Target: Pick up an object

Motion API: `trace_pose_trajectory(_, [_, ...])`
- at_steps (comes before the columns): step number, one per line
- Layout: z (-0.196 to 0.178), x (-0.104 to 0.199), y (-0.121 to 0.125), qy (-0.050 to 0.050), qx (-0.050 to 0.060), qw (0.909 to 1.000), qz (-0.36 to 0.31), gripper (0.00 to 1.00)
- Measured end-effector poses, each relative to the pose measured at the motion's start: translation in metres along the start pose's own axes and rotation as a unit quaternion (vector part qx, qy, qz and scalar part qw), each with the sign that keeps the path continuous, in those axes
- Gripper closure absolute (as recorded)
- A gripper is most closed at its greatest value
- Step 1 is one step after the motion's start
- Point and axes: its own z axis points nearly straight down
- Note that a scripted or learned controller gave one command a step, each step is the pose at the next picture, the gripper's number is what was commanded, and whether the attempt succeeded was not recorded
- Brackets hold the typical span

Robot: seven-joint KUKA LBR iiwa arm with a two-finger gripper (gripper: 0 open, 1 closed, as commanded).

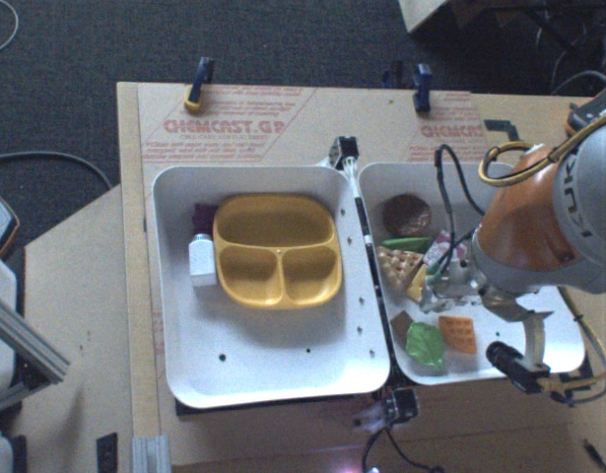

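Note:
My arm reaches in from the right over the right bin. My gripper hangs low among the toy food near the bin's middle, the wrist covering its tips. Around it lie a waffle piece, a green pea pod, a dark brown round patty, a pink item and a yellow piece. In front of it sit a green leaf-like toy, an orange waffle square and a small brown block.
The left bin holds a yellow divided plate, a small white bottle and a dark purple object behind the bottle. A divider separates the bins. Clamps grip the board's far edge.

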Motion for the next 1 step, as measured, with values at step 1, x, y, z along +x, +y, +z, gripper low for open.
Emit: trace_pose_trajectory(1, [-0.0521,-0.0108,-0.0013,-0.001,-0.002,1.0000,0.000,1.00])
